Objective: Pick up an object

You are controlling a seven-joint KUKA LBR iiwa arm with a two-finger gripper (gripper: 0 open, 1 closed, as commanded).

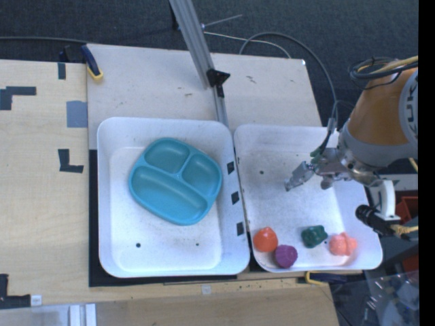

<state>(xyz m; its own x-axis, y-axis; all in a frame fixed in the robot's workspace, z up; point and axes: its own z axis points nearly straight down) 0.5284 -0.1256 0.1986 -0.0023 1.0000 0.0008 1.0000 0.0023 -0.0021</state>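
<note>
arm (387, 124) cropped at right, claw (299, 177) blurred

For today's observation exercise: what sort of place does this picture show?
Probably a robotics lab bench: a grey-and-orange robot arm reaches over two shallow white bins, with a blue divided plastic plate and small toy foods as practice objects.

I see a light wooden bench (41, 202) carrying two shallow white bins side by side on a dark mat. The left bin (109, 202) and the right bin (272, 148) touch along their inner rims. A pale board (149, 80) lies on the bench behind the bins. I note several grey tape marks (76, 113) on the bench surface left of the bins. A blue-and-yellow clamp (92, 63) sits at the board's rear left corner.
</note>
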